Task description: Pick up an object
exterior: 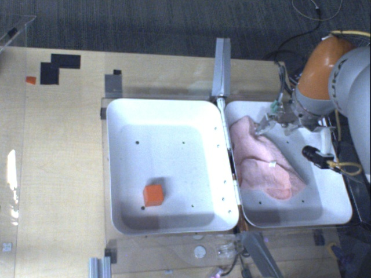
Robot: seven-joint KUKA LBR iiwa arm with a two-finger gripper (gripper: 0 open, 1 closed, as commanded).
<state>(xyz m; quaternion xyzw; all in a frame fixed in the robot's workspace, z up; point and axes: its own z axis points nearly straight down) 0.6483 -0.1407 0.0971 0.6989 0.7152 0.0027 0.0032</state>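
A small orange cube lies near the front left of the left bin. A crumpled pink cloth covers the left and middle of the right bin. My gripper hangs over the far part of the right bin, at the cloth's upper right edge, close to it or touching it. The grey arm with its orange band comes in from the right behind it.
A metal rail stands where the two bins meet. A black connector with a cable hangs over the right side of the right bin. Black patches and a small orange square mark the bench at far left.
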